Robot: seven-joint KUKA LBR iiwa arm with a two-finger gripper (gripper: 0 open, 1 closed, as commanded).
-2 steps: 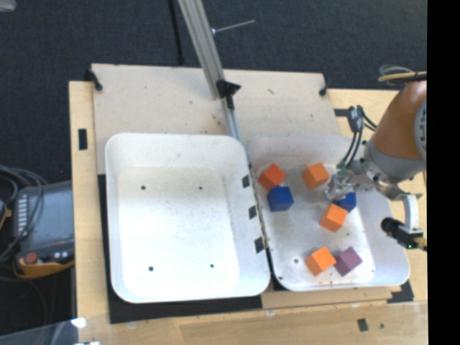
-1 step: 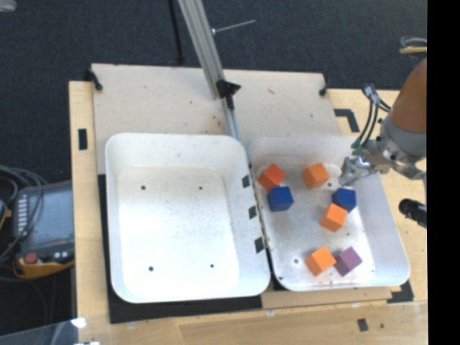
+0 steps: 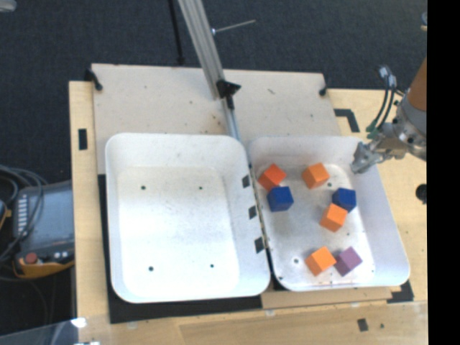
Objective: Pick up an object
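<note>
The tool [image 3: 361, 158] hangs over the right bin's [image 3: 388, 261] rim; finger state cannot be told. Nearest orange block [image 3: 315, 175] appears light, rigid; grip opposite flat faces.

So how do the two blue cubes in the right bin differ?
The blue cube by the divider sits at the bin's left side, touching an orange cube above it. The other blue cube sits further right, nearer the gripper, with an orange cube just below. Both look alike in size and colour.
</note>
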